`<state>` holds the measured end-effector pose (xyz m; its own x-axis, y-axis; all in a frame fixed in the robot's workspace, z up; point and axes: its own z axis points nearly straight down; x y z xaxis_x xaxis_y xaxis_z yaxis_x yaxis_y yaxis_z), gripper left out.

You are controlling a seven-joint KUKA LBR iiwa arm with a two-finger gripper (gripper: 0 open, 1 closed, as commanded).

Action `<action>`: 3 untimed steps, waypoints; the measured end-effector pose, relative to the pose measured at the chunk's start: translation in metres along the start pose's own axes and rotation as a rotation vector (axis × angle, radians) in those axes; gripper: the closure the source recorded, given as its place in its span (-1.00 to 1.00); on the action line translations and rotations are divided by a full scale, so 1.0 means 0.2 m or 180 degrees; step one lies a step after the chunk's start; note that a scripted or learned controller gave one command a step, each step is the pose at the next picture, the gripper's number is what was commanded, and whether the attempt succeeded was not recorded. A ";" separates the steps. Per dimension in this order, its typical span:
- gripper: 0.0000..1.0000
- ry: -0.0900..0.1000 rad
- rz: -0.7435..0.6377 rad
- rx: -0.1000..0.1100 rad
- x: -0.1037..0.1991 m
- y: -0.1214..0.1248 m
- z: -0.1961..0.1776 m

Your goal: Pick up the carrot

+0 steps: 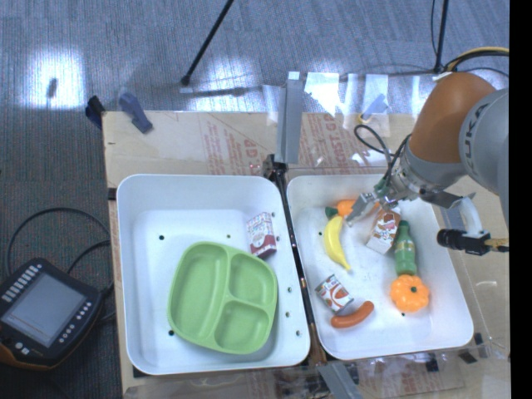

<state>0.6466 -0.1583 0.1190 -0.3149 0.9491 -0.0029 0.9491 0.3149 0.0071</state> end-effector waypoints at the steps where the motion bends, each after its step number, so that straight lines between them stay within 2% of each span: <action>1: -1.00 0.0009 0.0846 0.0025 0.19 0.05 -0.05; 2: -1.00 0.0003 0.2097 0.0032 0.15 0.04 -0.14; 3: -1.00 0.0006 0.4204 -0.0052 0.07 0.05 0.07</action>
<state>0.6525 -0.1424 0.1043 0.8415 0.5399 0.0169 0.5397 -0.8417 0.0156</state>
